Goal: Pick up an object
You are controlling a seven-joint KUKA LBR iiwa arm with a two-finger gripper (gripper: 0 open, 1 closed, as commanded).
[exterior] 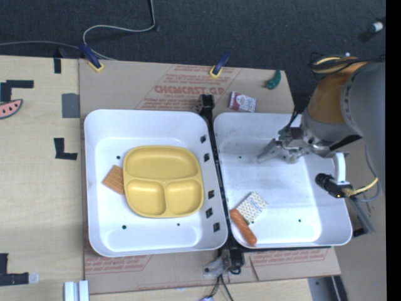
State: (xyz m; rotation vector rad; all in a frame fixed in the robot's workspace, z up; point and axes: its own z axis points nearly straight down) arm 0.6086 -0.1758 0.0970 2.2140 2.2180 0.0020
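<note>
The grey KUKA arm with its orange band reaches in over the right-hand shallow white plastic bin, its two-finger gripper poised above the bin's upper middle floor with the metal fingers pointing toward the divider between the bins. The fingers look spread apart with nothing between them, though the slanted view leaves the width of the gap hard to judge. Well below the fingertips, near the bin's lower left corner, lies a small flat white packet with a speckled pattern, and just beyond it, touching or nearly touching, an orange carrot-shaped toy rests against the bin's lower wall. Across the divider from the fingers, the left-hand white bin holds a yellow plastic plate with three compartments, and a tan waffle-textured cracker piece pokes out from under the plate's far edge. Above the fingertips, outside the bins on the cardboard sheet, sits a small dark red and white wrapped packet.
</note>
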